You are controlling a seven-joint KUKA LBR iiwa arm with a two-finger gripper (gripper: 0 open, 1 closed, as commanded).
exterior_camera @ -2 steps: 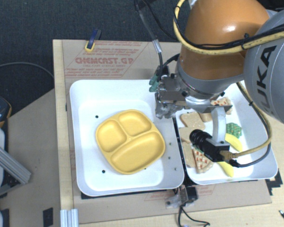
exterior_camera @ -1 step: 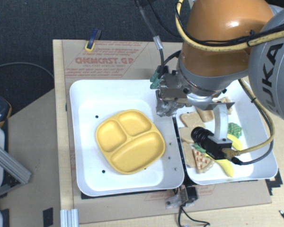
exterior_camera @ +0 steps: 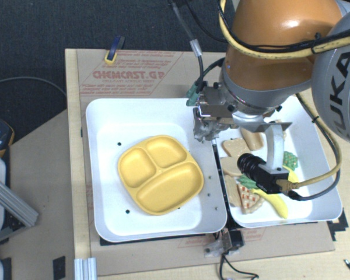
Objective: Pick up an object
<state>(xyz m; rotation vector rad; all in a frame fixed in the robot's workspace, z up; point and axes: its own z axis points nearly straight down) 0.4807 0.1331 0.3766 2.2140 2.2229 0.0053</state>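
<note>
I am watching from far away, and I will tell where things are from the yellow plate [exterior_camera: 160, 174]. The plate lies flat in the left bin [exterior_camera: 99, 156], a bit below the middle. It has three parts: two small ones at the top and one big one at the bottom. It sits a little crooked in the bin.

The claw [exterior_camera: 205, 130] is just up and to the right of the plate, close to its top right corner. It hangs by the wall where the two bins meet. I cannot tell if the claw is wide or narrow, because the arm is in the way. The big orange band [exterior_camera: 280, 16] of the arm is high up and to the right of the plate.

The right bin [exterior_camera: 322, 150] is to the right of the plate, and it has toy food in it. A piece of bread [exterior_camera: 234, 147] is the food nearest to the plate, level with its top. A pizza slice [exterior_camera: 248, 199] lies to the right of the plate's bottom part. A banana [exterior_camera: 279, 205] is just past the pizza, farther from the plate. A green piece [exterior_camera: 290, 158] is farther right again, well apart from the plate.

Above the plate, past the bin's edge, I see a brown board [exterior_camera: 134, 72] with red letters. A small blue and yellow clip [exterior_camera: 112, 50] sits at its top edge.
</note>
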